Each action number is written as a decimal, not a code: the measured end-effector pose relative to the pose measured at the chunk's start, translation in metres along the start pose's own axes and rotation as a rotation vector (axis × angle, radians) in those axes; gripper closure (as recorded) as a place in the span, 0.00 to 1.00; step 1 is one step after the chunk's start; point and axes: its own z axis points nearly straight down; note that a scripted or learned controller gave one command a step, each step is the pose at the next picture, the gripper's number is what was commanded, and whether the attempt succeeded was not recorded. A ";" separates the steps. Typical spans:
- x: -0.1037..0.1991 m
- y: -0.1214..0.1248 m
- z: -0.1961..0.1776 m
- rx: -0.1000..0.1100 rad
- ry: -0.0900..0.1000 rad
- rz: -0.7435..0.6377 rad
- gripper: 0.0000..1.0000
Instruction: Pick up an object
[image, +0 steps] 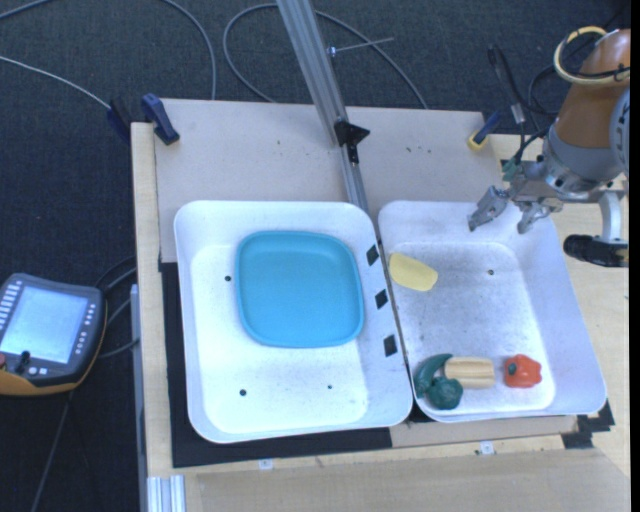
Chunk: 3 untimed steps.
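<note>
- Here, four candidate objects lie untouched in the right-hand bin (570, 300): a yellow piece (412, 272) near its upper left corner, and along the lower edge a green vegetable (438, 382), a tan block (469, 372) touching it, and a red pepper (521, 371) just beside the block.
- At the upper right of the frame, the gripper (508, 210) hangs over the bin's far rim, its two fingers spread apart with nothing between them.
- All four objects sit well apart from the gripper; the yellow piece lies nearest.
- In the left-hand bin (200, 300), a blue plate (300, 288) rests at centre.
- A handheld control pendant (45, 330) sits off the bench at the frame's left edge.
- By this evidence the pick appears not yet begun: choosing a target, descending, closing and lifting all remain.
</note>
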 end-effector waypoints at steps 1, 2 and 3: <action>0.000 0.001 -0.013 -0.004 -0.001 0.000 1.00; -0.002 -0.001 -0.077 -0.008 -0.002 0.000 1.00; -0.002 -0.001 -0.118 -0.007 -0.002 0.000 1.00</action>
